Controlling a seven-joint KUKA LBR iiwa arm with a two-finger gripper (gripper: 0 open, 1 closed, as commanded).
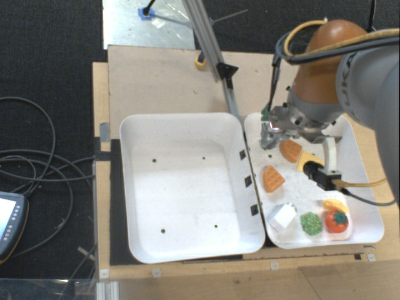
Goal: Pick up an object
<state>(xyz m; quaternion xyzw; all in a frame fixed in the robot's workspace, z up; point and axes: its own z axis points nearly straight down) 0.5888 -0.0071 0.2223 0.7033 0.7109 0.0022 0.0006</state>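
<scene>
Tan bench on black carpet, two shallow white plastic bins (187, 124); objects sit in the right one. Our gripper (275, 133) hangs over its back-left corner, state: cannot tell. Nearest target is the orange ridged wedge (290, 150), just beside it; a second orange wedge (273, 179) lies nearer. Risk: we descend off-centre, nudge the wedge into the bin wall, and come away with nothing.
</scene>
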